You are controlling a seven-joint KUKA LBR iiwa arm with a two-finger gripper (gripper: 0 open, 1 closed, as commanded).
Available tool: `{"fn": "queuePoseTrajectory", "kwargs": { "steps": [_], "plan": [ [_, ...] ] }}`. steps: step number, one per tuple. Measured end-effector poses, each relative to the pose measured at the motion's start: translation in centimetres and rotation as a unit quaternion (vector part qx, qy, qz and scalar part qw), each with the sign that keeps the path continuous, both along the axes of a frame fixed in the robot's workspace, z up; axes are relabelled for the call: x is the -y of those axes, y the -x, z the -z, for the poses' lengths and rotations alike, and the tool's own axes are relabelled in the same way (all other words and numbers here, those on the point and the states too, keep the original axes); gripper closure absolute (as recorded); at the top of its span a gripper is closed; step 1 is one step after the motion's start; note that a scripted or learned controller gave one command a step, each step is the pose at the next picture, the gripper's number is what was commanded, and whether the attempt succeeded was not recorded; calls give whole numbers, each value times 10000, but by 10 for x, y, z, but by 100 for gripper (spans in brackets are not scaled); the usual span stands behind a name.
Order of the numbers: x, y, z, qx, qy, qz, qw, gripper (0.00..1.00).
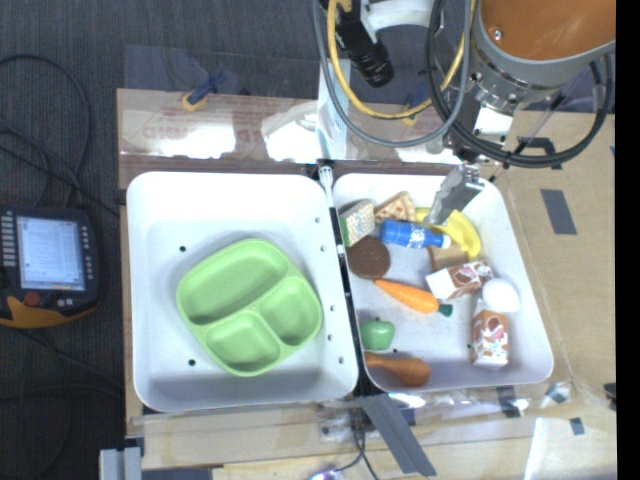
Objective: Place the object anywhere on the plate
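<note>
A green three-compartment plate (250, 305) lies in the left white bin (160, 208), with nothing on it. The right bin (525, 358) holds several toy foods. Among them are a blue bottle (410, 235), a yellow banana (464, 235), an orange carrot (408, 295), a brown round cookie (368, 258) and a green apple (377, 335). My gripper (447, 208) hangs over the far part of the right bin, just above the banana and the cap end of the blue bottle. Nothing is visibly held in it.
Also in the right bin are a waffle piece (396, 207), a green-labelled box (357, 221), a small brown and white box (461, 277), a white egg (500, 295), a carton (488, 337) and a brown roll (399, 370). Cables (345, 58) hang behind the bins. A raised divider (338, 268) separates them.
</note>
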State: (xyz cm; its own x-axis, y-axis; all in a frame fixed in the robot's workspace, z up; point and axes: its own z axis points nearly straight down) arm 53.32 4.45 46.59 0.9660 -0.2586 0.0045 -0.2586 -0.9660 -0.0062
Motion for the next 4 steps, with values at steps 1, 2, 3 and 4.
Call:
{"fn": "queuePoseTrajectory", "kwargs": {
  "steps": [1,2,3,4],
  "plan": [
    [-123,23,24,-69,-14,-350,9994,0],
    [-118,33,164,-110,10,-183,9998,0],
    [-117,-13,-6,-8,-10,-43,10000,0],
    [-110,40,176,-108,16,-301,9995,0]
  ]
}}
